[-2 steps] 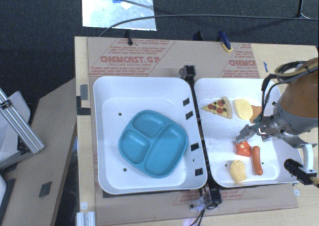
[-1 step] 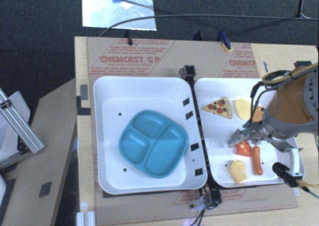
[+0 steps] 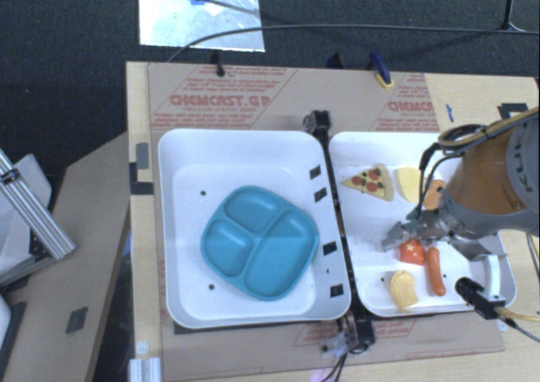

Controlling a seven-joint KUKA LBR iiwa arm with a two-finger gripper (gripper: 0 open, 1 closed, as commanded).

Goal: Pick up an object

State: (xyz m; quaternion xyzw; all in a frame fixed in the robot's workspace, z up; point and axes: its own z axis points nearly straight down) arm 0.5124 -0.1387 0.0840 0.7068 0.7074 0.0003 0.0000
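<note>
Arm's orange band hides part of right bin [image 3: 363, 283]. Gripper [image 3: 403, 237] sits low just above red toy [image 3: 412, 251]; can't tell grip state. Toy is mid right bin, beside sausage [image 3: 435, 271]. Board [image 3: 228, 94] reads "CHEMCAST", partly legible.

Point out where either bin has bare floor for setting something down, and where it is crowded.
Left bin: bare strips border the blue divided plate on every side, widest along the far wall. Right bin: bare white between the pizza slice and the yellow piece. Crowded where the gripper sits by the red piece and sausage.
</note>
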